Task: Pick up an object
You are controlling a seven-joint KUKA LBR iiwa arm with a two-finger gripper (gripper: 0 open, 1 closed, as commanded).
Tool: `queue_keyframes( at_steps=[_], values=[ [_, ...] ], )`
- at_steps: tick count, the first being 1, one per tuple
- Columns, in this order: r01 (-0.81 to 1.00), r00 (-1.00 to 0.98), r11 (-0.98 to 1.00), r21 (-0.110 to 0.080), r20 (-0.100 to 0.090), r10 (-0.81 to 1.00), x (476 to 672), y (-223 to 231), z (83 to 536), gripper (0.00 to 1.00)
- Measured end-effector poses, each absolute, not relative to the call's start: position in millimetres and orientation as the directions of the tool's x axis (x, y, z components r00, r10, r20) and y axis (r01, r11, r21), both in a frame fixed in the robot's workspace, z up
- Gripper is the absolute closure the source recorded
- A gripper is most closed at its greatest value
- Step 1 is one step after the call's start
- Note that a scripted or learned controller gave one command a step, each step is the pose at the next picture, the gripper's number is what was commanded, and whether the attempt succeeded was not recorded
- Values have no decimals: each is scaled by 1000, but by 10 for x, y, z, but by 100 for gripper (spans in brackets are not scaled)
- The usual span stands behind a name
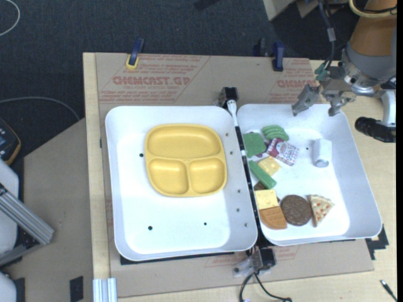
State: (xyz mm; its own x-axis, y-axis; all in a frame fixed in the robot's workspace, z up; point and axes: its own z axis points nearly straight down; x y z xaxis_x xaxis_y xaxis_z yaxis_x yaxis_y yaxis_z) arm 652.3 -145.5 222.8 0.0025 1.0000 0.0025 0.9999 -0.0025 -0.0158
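While the arm hangs over the right bin's far edge, its fingers spread wide — gripping nothing.

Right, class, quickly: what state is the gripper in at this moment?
Gripper: open, fingers spread, holding nothing, above the far edge of the right bin.

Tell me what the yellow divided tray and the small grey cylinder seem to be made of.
The yellow divided tray looks like moulded plastic with a smooth, semi-matte finish: even colour, rounded compartment edges, soft highlights. The small grey cylinder, lying in the right bin, could be plastic or dull metal; it looks plain pale grey with no sharp glints, and is too small to settle.
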Motion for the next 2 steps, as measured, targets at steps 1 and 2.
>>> queue_keyframes(
  at_steps=[1, 2],
  values=[
    [1000, 0, 0, -1, 0, 1000, 6551, -1453, 2320, 0],
    [1000, 1, -1, -6, 1, 1000, 6466, -1472, 1853, 0]
  ],
)
